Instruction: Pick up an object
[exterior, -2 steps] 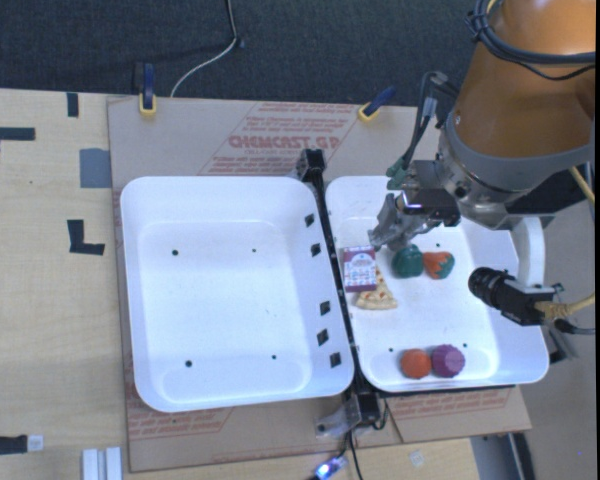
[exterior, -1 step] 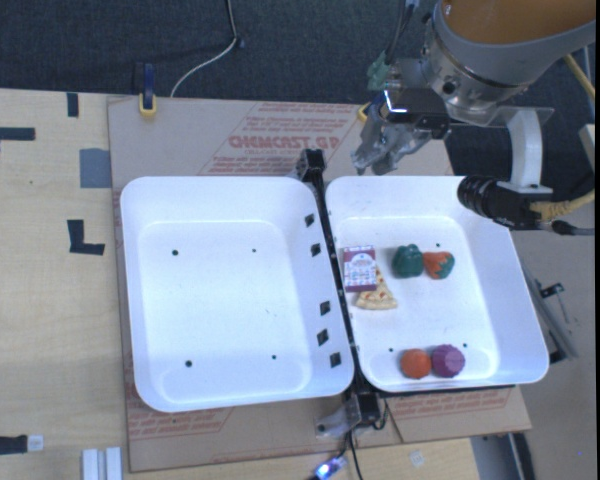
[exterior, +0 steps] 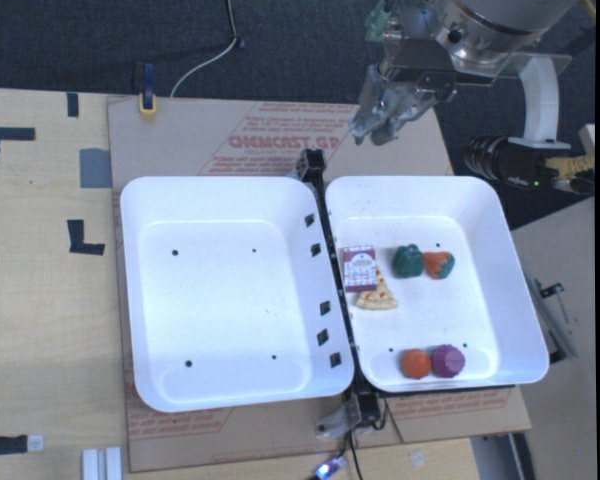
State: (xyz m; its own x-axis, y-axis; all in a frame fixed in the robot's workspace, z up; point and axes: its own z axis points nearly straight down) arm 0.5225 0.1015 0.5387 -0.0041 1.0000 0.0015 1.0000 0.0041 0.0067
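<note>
The right bin (exterior: 480,208) holds several small items: a dark red packet (exterior: 359,266), a yellow pizza-slice toy (exterior: 376,297), a green pepper (exterior: 408,260), a red-orange tomato (exterior: 439,264), an orange fruit (exterior: 415,363) and a purple fruit (exterior: 447,360). My gripper (exterior: 378,128) hangs high above the bench, over the cardboard just beyond the right bin's far edge. Its fingers point down and left, slightly parted, with nothing between them.
The left bin (exterior: 220,288) sits beside the right one, joined by a black clip strip (exterior: 323,268). Both rest on a cardboard sheet (exterior: 270,143). A cable and a yellow clamp (exterior: 147,103) lie at the far left of the cardboard.
</note>
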